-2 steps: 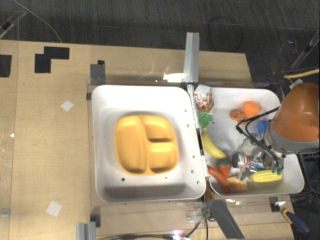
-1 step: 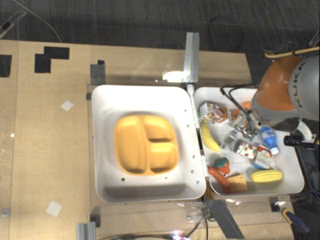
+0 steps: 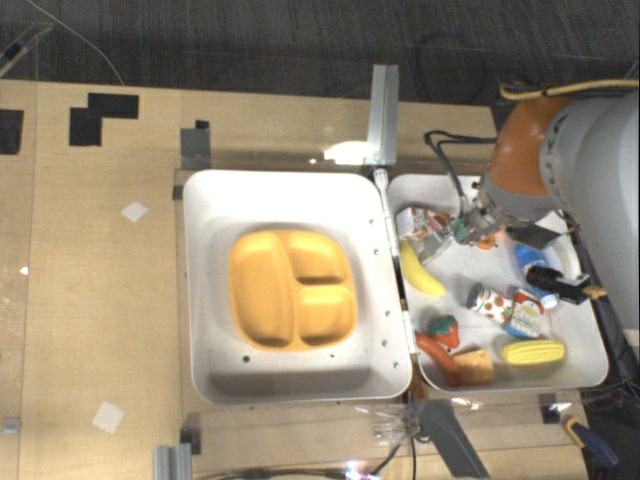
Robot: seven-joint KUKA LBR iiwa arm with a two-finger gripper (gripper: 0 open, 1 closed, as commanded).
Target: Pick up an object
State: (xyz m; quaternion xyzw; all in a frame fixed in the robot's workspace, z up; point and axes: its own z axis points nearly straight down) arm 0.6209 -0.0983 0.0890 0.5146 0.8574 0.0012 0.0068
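The bench (image 3: 90, 298) is pale wood under a dark carpeted floor (image 3: 250, 18) along the top, with black marks near its upper left corner. The left bin (image 3: 200, 268) sits on it and holds a yellow tray (image 3: 292, 288) with three sections. The arm (image 3: 590, 158), grey with an orange band, comes in over the upper right of the right bin (image 3: 590, 368), and its bulk hides that corner; its right side is cut off. The gripper (image 3: 478, 226) hangs low near the back of the right bin, just beside a crumpled packet (image 3: 428, 230), and whether its fingers are parted or closed I cannot tell. In front of the gripper lie a banana (image 3: 421, 271), a small printed carton (image 3: 510, 310) whose writing is too small to read, and a blue piece (image 3: 530, 260) by a black part. Toward the near wall lie a corn cob (image 3: 532, 351), a carrot (image 3: 432, 352), a tan block (image 3: 476, 366) touching the carrot, and a red and green piece (image 3: 441, 327).
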